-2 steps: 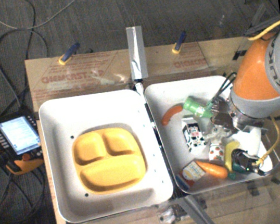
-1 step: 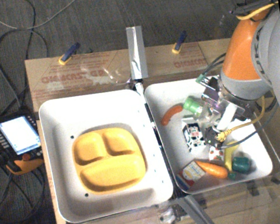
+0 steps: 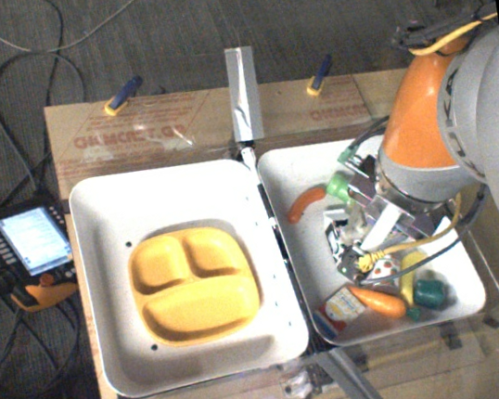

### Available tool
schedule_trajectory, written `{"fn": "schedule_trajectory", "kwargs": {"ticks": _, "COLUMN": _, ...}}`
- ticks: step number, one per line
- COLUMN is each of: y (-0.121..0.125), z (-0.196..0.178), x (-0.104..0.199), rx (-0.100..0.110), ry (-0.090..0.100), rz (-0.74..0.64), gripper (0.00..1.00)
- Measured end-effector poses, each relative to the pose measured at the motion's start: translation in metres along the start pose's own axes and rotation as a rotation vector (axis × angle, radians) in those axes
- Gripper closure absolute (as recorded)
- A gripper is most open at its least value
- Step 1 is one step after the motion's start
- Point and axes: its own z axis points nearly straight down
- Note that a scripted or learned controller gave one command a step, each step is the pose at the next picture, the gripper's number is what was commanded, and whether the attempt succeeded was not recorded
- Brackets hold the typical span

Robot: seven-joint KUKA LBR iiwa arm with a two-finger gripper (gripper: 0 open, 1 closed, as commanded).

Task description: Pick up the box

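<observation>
The arm's wrist hangs low over the right bin (image 3: 476, 294), its grey-and-orange bulk covering much of that bin's far side; the gripper (image 3: 356, 247) sits among the clutter near the bin's middle, but the metal parts and cables around it blur together, so I cannot tell how its tool stands or whether anything is caught in it; the likeliest candidate for the box is the small white-and-red carton (image 3: 342, 306) lying flat near the front left corner of the right bin, touching the carrot (image 3: 379, 303) that lies just beside it – it rests on the bin floor, apart from the gripper and nearer the viewer; other things crowd the same bin: an orange sausage-shaped piece (image 3: 304, 202) near the back left, a green scrap (image 3: 340, 187) by it, a yellow banana-like piece (image 3: 413, 264) and a dark green cup-shaped thing (image 3: 430, 293) at the front right; the left bin (image 3: 100, 264) bears a yellow divided tray (image 3: 195, 282) at its centre; as a judgement, the pick is not yet done – the carton is not lifted, and the gripper would need to come forward and left, then close on it and raise it clear of the carrot
</observation>
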Motion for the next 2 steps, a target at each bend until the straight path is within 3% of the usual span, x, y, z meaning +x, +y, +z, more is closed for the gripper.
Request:
{"fn": "schedule_trajectory", "kwargs": {"ticks": 1, "y": 0.044, "z": -0.087, "x": -0.001, "rx": -0.004, "ry": 0.001, "rz": -0.260, "gripper": 1.00}}
{"fn": "schedule_trajectory", "kwargs": {"ticks": 2, "y": -0.010, "z": -0.002, "x": 0.015, "rx": 0.002, "ry": 0.000, "rz": -0.136, "gripper": 1.00}}
